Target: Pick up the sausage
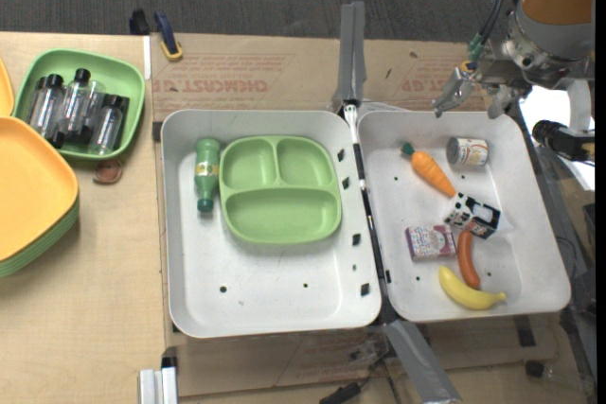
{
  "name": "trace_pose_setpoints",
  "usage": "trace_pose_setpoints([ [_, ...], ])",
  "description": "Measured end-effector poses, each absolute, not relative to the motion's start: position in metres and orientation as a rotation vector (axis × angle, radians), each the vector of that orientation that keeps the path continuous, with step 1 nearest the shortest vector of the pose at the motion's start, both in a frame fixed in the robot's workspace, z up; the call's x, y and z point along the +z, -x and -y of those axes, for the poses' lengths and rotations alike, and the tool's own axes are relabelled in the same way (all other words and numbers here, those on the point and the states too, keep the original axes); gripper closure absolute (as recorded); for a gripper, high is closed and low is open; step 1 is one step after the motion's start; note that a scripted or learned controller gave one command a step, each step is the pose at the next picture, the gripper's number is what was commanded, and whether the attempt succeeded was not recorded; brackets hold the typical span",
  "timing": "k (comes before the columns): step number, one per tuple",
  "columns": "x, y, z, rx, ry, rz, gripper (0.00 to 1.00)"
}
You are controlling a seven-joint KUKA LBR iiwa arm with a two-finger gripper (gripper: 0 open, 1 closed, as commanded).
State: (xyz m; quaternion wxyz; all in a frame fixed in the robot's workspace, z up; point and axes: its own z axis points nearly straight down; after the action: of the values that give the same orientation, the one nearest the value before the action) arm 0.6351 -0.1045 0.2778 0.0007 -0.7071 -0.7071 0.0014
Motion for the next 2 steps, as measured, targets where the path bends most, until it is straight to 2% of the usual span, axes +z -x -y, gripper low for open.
trace_pose_setpoints([
  [1,0.136,-0.577,0.099,0.005,2.327,2.108,0.0],
  [2,0.091,-0.603,0.13,0.003,2.279,2.162,0.0],
])
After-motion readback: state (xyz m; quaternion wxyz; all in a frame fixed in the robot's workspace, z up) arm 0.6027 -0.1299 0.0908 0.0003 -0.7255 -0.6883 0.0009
